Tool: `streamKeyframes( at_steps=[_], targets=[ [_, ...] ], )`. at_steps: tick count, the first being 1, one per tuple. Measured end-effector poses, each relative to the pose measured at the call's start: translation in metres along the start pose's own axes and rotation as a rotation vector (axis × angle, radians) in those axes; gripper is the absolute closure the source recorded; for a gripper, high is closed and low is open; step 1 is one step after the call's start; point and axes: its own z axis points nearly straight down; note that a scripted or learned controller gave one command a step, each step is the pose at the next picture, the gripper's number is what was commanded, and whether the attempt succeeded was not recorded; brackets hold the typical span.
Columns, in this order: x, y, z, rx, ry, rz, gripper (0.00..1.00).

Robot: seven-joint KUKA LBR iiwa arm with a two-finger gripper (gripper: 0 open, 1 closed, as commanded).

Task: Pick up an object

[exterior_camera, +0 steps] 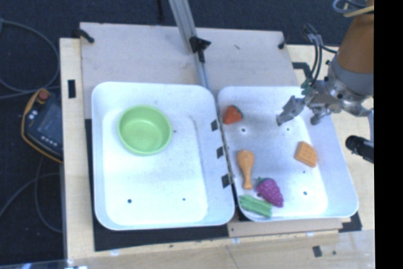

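1. Over the right bin [327,195], upper part, I see the gripper [301,113] hanging off the grey wrist with the orange band above it; the arm enters from the view's right.
2. Fingers [286,113] look spread, with bare bin floor showing between them. Nothing is pinched.
3. Nearest item is the orange cracker-shaped piece [306,154], below the gripper and slightly toward the arm side, apart from it and lying flat on the bin floor.
4. On the far side from the arm, at about gripper height, I see a small red-orange fruit with a green top [232,114], close to the bin's divider-side wall.
5. Further below the gripper and off toward the divider: a tan drumstick toy [246,167], long axis running roughly up and down in the view.
6. Just past the drumstick's lower end is a purple grape bunch [269,191], touching or very nearly touching it; I can't tell which.
7. At the bin's near corner, a green vegetable piece [255,205] sits just beside the grapes.
8. Well away from the gripper, the left bin [189,198] holds a green bowl [145,130], upright.
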Motion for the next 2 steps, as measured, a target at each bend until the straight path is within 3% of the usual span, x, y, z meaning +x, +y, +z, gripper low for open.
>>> streamKeyframes(
  at_steps=[2],
  targets=[
    [-0.011,0.014,0.108,0.002,0.000,0.000,0.00]
  ],
)
